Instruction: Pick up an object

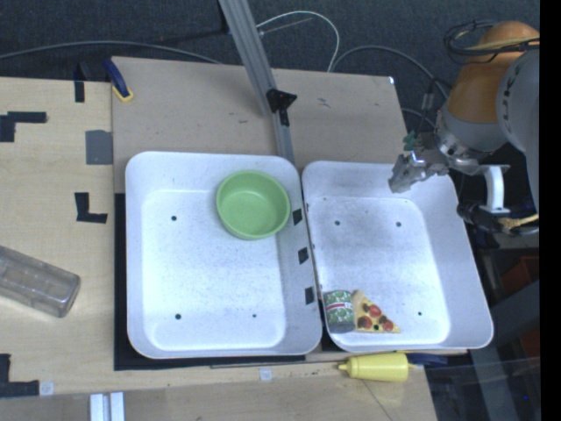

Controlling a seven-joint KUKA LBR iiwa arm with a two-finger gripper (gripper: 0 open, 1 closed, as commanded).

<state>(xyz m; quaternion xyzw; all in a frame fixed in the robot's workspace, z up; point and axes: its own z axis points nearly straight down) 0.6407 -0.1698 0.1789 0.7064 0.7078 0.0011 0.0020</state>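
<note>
Grey end effector (405, 175) hangs over the right bin's (438, 235) far rim — opening unreadable, grasp unclear

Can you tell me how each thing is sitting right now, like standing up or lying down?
Green bowl: upright, mouth up, in the left bin.
Pizza slice toy: lying flat in the right bin, near corner.
Small green packet: lying beside the pizza slice toy.
Yellow bottle: on its side outside the bins.
Clear cup: on its side.
End effector: above the right bin's far edge.
</note>
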